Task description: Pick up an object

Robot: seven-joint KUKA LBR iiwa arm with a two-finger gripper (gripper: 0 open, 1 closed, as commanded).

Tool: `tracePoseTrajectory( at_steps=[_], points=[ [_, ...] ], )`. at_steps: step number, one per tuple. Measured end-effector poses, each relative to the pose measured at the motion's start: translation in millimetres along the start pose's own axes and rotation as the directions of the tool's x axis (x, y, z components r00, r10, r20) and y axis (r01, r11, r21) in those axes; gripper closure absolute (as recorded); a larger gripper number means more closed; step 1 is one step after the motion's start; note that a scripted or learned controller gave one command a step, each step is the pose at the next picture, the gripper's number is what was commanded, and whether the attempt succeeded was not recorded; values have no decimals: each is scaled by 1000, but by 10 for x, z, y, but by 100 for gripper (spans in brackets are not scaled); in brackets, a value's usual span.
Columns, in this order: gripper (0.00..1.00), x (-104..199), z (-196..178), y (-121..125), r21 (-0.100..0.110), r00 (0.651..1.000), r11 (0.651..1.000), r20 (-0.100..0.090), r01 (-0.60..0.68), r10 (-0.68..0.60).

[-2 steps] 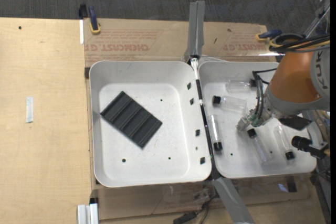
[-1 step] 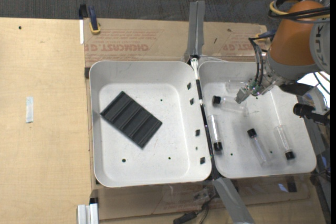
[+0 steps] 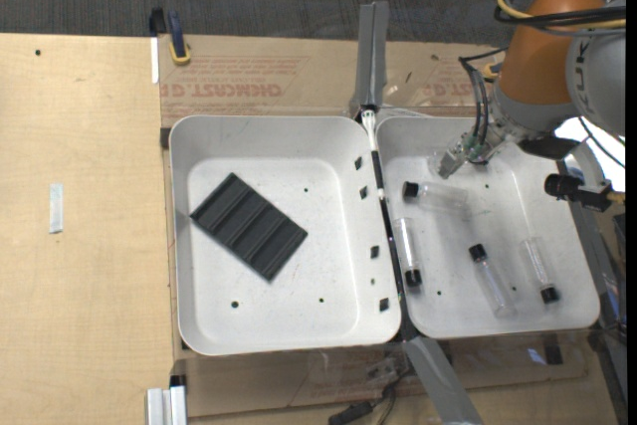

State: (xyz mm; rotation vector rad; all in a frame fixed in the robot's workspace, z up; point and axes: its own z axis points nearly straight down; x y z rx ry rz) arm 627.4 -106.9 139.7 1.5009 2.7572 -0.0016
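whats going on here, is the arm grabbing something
Not yet, as far as the view shows. The grey arm with the orange band reaches in from the right, and its gripper hangs over the upper part of the right bin. That bin holds several clear tubes with black caps; the nearest tube lies just below the gripper. The left bin holds one dark ribbed block, lying flat and untouched. Nothing is visibly gripped.

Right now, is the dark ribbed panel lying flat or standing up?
Flat. The dark ribbed panel lies on the left bin floor, its whole grooved face showing.
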Motion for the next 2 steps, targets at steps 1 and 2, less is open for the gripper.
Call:
tracePoseTrajectory(
  at_steps=[1, 2],
  points=[
    [100, -8, -95, 3, -1, 1000, 1000, 3, 1, -1],
    [0, -7, -95, 3, -1, 1000, 1000, 3, 1, -1]
  ],
)
